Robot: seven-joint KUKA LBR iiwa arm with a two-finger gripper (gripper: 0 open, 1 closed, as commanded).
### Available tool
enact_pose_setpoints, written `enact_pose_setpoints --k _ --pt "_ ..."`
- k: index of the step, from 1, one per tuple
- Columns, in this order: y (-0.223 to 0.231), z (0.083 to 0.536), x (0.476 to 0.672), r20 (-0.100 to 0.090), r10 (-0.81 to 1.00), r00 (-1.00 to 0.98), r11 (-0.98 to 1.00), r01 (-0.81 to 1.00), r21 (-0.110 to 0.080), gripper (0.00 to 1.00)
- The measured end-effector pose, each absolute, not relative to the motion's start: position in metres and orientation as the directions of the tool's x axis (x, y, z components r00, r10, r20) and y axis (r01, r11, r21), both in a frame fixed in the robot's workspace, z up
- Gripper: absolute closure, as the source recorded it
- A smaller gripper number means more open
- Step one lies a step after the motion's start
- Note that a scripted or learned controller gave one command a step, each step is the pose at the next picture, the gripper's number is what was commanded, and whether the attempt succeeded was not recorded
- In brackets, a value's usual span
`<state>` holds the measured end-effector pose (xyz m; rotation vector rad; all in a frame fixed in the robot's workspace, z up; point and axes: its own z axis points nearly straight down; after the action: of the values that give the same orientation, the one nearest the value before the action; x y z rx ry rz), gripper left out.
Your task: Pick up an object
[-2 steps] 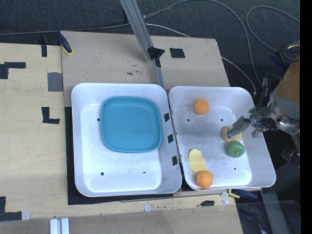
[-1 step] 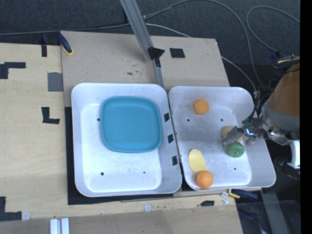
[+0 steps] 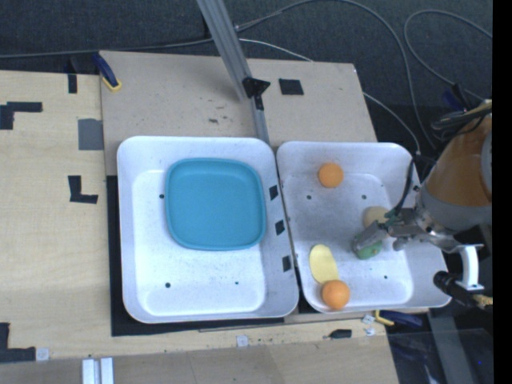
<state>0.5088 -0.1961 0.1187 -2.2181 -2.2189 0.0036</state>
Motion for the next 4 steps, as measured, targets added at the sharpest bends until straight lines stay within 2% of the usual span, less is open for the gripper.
enact_pose_setpoints --k 1,2,3,4 --pt "-0.196 0.131 0.510 0.000 1.000 -0.001 0.001 1.000 -0.001 1.00" --pt "-0.201 0.181 0.502 -0.001 1.000 0.000 0.000 1.000 0.003 1.00" --pt "-0.201 0.209 0.502 0.000 1.000 0.000 0.000 1.000 0.001 1.00" --pt "-0.143 0.219 0.502 0.001 1.000 -0.005 0.005 1.000 0.001 1.00"
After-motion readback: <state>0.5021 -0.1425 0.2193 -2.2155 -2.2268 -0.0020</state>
